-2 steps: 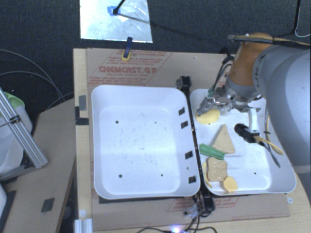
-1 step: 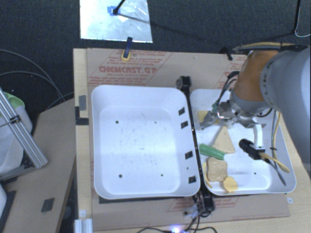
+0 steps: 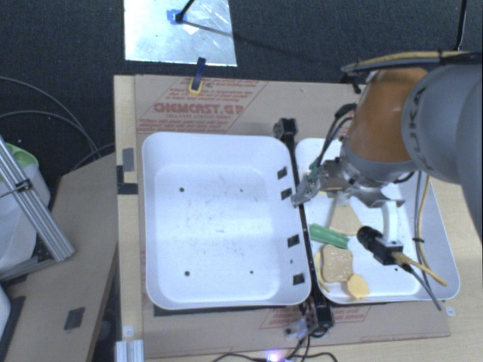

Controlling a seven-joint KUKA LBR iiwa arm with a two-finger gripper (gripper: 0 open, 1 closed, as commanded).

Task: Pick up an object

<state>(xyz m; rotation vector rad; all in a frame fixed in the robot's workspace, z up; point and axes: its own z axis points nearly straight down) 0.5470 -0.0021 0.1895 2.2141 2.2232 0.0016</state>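
Grey and orange-banded, the robot arm (image 3: 400, 119) hangs over the right shallow white bin (image 3: 445, 266), its gripper (image 3: 355, 191) hidden beneath the wrist, so its state cannot be told. Near the bin's front lie a green flat strip (image 3: 329, 235), a tan biscuit-like square (image 3: 336, 262) and a small yellow lump (image 3: 357, 286).
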